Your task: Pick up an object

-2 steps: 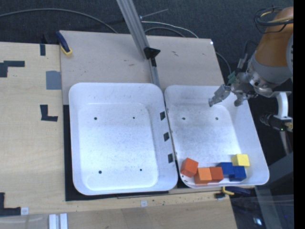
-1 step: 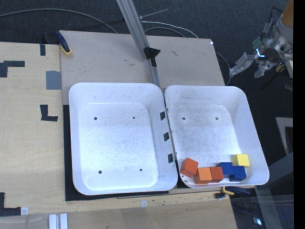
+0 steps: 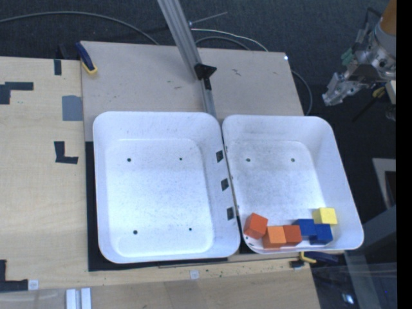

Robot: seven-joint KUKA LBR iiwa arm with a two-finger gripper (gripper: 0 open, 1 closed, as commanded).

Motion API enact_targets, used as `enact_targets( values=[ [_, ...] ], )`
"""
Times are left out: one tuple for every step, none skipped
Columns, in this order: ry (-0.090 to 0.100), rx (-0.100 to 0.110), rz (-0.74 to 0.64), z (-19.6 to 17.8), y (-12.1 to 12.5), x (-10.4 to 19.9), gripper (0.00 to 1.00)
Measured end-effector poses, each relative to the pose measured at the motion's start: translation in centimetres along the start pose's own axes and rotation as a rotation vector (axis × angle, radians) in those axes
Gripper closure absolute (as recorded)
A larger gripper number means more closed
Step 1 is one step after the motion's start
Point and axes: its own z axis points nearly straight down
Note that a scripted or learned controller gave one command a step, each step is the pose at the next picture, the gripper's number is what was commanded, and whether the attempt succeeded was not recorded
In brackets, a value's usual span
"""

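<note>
Best to bring the end effector (image 3: 338, 90), finger state impossible to tell, from beyond the right bin (image 3: 335, 137) down squarely over the blocks (image 3: 290, 229) clustered at that bin's near edge.

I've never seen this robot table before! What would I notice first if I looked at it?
Probably the bright blocks huddled in the near corner of the right bin: orange ones, blue ones and a yellow one, touching each other. Next would be the gripper, up at the far right, outside the bins and well away from the blocks. The left bin sits right beside the other.
</note>
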Motion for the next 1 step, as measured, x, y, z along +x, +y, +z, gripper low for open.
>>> enact_targets(
  values=[
    [0.005, 0.0, 0.001, -1.61, -6.99, 3.54, 1.0]
  ],
)
